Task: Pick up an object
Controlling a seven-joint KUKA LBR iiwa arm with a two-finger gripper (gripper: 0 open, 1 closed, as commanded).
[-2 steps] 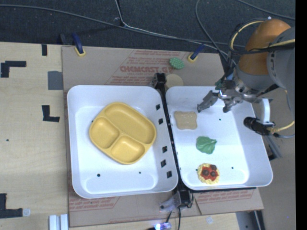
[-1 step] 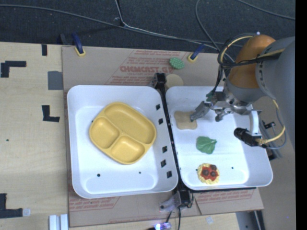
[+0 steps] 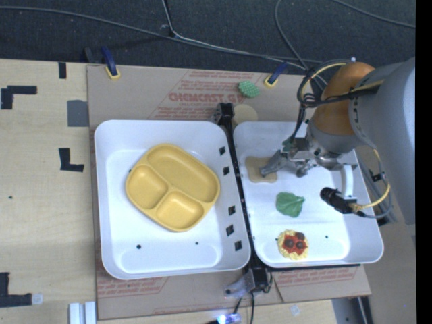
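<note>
Left bin (image 3: 108,201): holds a yellow divided tray (image 3: 173,187), untouched.
Right bin (image 3: 358,248): a tan flat piece (image 3: 255,168) far-left, a green leaf (image 3: 290,204) mid, a red-yellow item (image 3: 293,244) near.
Gripper (image 3: 270,169): low over the tan flat piece; finger spread cannot be told.
Progress: nothing lifted; grasp and lift remain, apparently.

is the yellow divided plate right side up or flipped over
Right side up: the yellow plate in the left bin shows its three recessed compartments facing up, with nothing in them.
</note>
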